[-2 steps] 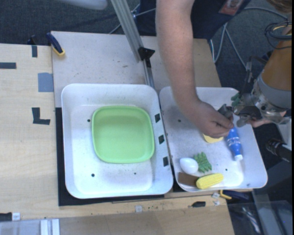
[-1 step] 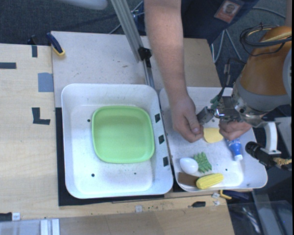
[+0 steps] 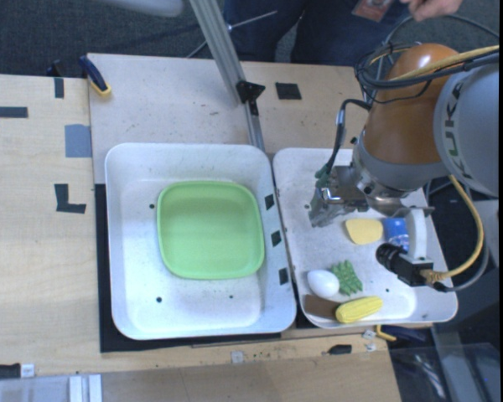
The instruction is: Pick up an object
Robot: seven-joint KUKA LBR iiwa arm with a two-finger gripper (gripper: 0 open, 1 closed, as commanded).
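Two white bins sit side by side on our wooden bench. We see a green plate in the left bin. Over the right bin, our gripper hovers, grasp unclear, near a yellow block, white egg and corn cob.

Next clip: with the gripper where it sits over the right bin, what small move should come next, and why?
Probably a short shift toward the yellow block, then down. The gripper sits low in the right bin over bare floor, with the block just beside it, the nearest item. The white egg, green piece and corn cob lie farther, near the front rim.
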